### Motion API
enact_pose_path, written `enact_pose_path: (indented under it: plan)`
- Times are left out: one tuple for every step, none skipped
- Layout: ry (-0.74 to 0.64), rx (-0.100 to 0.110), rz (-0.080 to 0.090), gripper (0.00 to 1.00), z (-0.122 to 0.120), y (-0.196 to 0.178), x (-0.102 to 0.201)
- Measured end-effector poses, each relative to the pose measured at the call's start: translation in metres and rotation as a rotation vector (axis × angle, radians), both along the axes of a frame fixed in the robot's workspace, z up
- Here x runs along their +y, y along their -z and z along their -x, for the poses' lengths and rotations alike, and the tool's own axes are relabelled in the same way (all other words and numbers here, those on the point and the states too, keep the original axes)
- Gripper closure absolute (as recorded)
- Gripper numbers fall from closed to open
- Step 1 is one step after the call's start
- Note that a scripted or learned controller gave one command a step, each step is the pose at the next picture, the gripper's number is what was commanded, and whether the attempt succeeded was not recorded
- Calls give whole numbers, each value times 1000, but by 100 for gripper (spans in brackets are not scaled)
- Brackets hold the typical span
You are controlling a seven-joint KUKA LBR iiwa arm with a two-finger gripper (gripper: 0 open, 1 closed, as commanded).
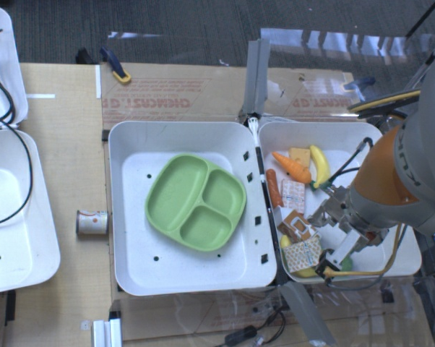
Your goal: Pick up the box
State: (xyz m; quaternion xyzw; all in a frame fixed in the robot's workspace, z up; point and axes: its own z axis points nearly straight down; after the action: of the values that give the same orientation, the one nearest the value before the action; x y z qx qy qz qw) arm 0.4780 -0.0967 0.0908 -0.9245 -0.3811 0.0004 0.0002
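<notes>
A small brown box with a white pattern [296,227] lies in the right bin [347,140], near its left wall. Just in front of it lies a pale checkered box [302,254], tilted, over something yellow [285,242]. My gripper [323,217] hangs low in the right bin, just right of the brown box and above the checkered one. The grey wrist and the orange band [382,176] hide the bin floor behind it. Nothing can be seen held by the gripper.
The right bin also holds a carrot [291,166], a banana [319,165], a tan square [300,155], a sausage [274,188] and a red-and-white packet [293,194]. A green divided plate [196,202] lies in the left bin [127,157]. A small can [92,223] lies on the bench at left.
</notes>
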Motion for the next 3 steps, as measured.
enact_pose_path:
  plan:
    - [1, 4, -1, 100, 0, -7, -1]
    - [2, 2, 0, 0, 0, -8, -1]
    - [401, 5, 1, 0, -25, 1, -21]
